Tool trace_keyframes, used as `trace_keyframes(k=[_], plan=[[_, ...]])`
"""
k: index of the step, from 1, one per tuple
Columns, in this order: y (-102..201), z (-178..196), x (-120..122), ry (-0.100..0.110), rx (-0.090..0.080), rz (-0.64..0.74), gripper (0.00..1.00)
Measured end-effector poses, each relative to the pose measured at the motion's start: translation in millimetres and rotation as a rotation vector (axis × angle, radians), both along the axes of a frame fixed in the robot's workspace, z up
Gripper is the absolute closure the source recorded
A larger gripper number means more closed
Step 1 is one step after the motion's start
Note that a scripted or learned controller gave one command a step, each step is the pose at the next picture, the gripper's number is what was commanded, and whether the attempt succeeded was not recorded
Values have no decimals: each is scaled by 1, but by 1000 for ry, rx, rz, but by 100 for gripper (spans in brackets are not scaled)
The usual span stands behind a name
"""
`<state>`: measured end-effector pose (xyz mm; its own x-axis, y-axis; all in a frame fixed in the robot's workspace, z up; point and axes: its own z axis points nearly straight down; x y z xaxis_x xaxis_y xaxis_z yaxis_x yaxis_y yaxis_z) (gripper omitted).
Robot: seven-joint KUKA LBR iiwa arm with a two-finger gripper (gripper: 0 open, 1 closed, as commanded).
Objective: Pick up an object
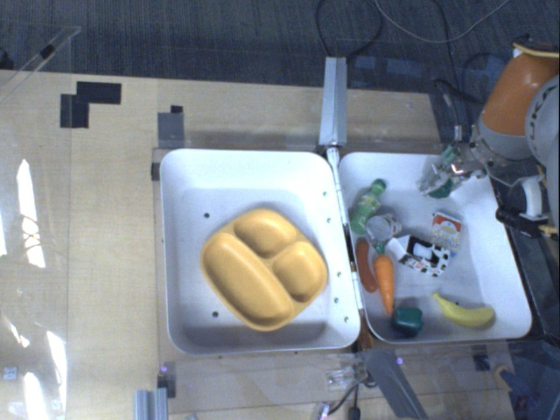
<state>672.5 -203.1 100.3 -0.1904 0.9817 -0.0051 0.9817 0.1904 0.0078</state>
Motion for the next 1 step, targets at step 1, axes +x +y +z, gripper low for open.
trace_keyframes(k=[1], plan=[[-1,101,-2,-1,1,-93,100]])
